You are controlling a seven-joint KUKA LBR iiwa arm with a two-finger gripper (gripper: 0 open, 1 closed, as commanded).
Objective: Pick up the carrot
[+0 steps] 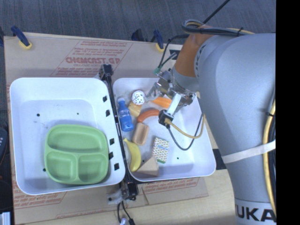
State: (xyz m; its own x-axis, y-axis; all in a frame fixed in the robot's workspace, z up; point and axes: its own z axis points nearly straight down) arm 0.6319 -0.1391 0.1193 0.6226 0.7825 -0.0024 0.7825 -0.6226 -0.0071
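- Jaws: low over far part of R bin (201, 158) (view's right), at end of grey arm (234, 93) reaching in from view's right. Wide or narrow: can't tell, wrist covers them.
- Carrot (162, 102): pale orange, lies in far half of R bin, right at the jaws. Can't tell if gripped or even touched.
- Nearest in R bin: tan wedge (148, 168) against near wall. Banana (134, 156) touches its left side and runs along the wall btwn the bins.
- Patterned packet (160, 149): just behind wedge, toward bin centre.
- L bin (28, 102): green 3-compartment plate (77, 153) lies flat in near half.
- Tan roll (140, 133): mid R bin, tilted, just behind banana.
- Blue bottle (124, 116): lies along R bin's left wall, beside the roll.
- Curved orange-red piece (147, 115): btwn roll and carrot, near the carrot. Can't tell if they touch.
- Small yellowish item (134, 109): btwn bottle and curved piece.
- White dotted ball (138, 97): far left corner of R bin, apart from carrot.
- Both bins sit on a cardboard sheet (84, 55) w/ red print, laid on the surface. Blue clamp (21, 37) at its far left corner, another (157, 37) further right along far edge.
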